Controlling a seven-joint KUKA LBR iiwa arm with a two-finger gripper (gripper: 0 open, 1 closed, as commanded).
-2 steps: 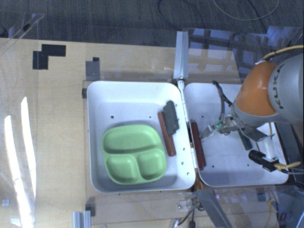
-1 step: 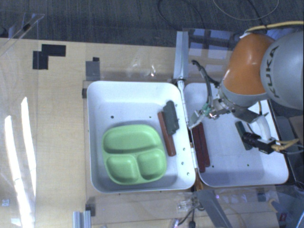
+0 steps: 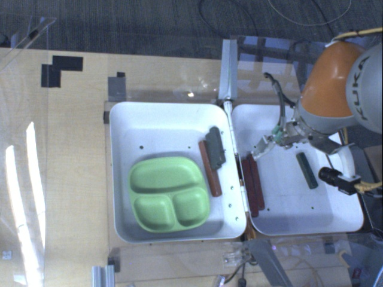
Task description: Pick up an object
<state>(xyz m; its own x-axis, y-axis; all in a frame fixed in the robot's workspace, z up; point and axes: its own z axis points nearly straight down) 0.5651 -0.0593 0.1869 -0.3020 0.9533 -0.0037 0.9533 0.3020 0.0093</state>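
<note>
The gripper (image 3: 269,143) hangs over the right bin (image 3: 335,220), toward its ten o'clock side; whether it is open or closed cannot be told, and nothing shows in its hold. Nearest candidates: a dark bar (image 3: 307,170) at the gripper's four o'clock and a brown stick (image 3: 254,185) along the bin's nine o'clock wall. By my judgement, the pick is not done.
</note>
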